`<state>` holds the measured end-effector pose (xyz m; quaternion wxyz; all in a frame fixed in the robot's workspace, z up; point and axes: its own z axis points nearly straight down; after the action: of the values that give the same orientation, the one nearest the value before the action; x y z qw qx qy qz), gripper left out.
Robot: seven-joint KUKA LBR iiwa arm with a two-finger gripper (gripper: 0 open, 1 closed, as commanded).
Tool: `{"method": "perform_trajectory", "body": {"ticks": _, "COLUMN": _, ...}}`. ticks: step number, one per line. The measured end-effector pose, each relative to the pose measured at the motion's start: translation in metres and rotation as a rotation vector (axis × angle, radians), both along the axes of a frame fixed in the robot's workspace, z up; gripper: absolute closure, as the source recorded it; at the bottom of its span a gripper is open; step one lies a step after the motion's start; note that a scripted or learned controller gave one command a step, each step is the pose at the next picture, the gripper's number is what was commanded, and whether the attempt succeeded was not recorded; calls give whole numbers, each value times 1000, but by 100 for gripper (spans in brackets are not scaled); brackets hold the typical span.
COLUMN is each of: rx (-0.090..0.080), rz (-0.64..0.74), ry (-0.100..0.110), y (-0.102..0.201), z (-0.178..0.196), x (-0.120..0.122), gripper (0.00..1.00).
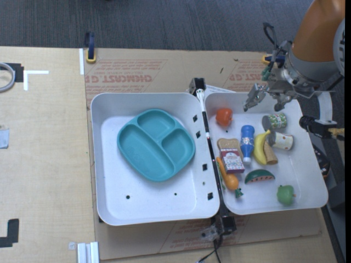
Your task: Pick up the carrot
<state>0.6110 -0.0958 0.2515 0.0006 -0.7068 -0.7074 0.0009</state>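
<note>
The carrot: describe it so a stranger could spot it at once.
Look in the right bin, along its left wall near the front corner. The carrot lies there beside the small carton: a thin orange stick, unlike the round red tomato farther back.

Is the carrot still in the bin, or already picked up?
In the bin. The carrot lies flat by the right bin's left wall, beside the carton. The end effector is apart from it, over the far end.

Teal divided plate (157,144) centred in left bin (109,201); in right bin (307,196), tomato (223,116) at 11 o'clock, blue bottle (247,141) and banana (260,149) central, watermelon slice (258,176) below, green apple (285,194) at 5 o'clock.
</note>
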Motion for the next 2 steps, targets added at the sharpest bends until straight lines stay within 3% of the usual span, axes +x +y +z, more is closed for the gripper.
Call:
{"method": "perform_trajectory", "body": {"ticks": 1, "rx": 0, "rz": -4, "ry": 0, "y": -2, "z": -107, "x": -65, "gripper": 0}}
{"method": "perform_trajectory", "body": {"ticks": 2, "rx": 0, "rz": -1, "ry": -1, "y": 23, "z": -39, "x": -119, "gripper": 0}}
